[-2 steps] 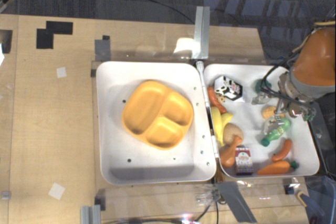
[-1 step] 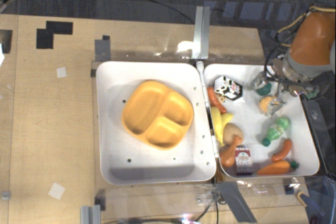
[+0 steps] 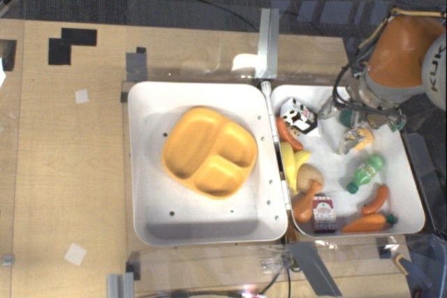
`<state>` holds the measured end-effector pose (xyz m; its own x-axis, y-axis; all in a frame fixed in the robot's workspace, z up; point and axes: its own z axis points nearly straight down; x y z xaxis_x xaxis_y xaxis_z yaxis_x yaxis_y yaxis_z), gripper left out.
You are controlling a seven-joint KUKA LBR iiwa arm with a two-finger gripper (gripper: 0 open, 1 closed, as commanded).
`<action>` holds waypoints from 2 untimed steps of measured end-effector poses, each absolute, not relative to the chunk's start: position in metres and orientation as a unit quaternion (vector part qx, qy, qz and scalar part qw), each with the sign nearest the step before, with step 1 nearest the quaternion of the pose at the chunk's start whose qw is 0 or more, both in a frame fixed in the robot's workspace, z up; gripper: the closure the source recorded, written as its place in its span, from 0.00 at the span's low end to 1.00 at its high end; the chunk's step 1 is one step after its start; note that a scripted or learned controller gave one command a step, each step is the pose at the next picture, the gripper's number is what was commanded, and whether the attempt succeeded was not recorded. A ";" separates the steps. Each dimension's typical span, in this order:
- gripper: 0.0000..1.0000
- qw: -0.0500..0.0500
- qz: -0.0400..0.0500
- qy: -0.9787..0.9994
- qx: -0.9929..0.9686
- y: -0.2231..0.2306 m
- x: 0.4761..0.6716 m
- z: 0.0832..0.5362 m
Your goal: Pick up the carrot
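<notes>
The carrot [image 3: 366, 222], orange with a green stub at its right end, lies along the front wall of the right bin [image 3: 412, 181], near the front right corner. My gripper [image 3: 357, 123] hangs over the back of that bin, below the orange wrist band, well behind the carrot. Just under it sits a small yellowish object [image 3: 356, 141]; I cannot tell whether it touches the gripper.
The right bin also holds a green bottle [image 3: 365, 173], a red-orange sausage shape [image 3: 376, 199], a red box [image 3: 323, 211], a banana [image 3: 293, 164], a brown lump [image 3: 309, 176] and a black-and-white item [image 3: 300, 116]. A yellow divided plate [image 3: 209, 150] lies in the left bin [image 3: 150, 220].
</notes>
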<state>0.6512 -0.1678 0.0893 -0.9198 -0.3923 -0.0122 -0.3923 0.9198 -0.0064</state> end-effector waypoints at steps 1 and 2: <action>0.00 -0.001 0.001 0.995 -0.098 -0.183 0.670 0.088; 0.00 0.005 -0.001 0.996 -0.085 -0.181 0.632 0.088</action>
<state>0.6318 -0.1812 0.0883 -0.9855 -0.1692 -0.0106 -0.1692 0.9856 -0.0021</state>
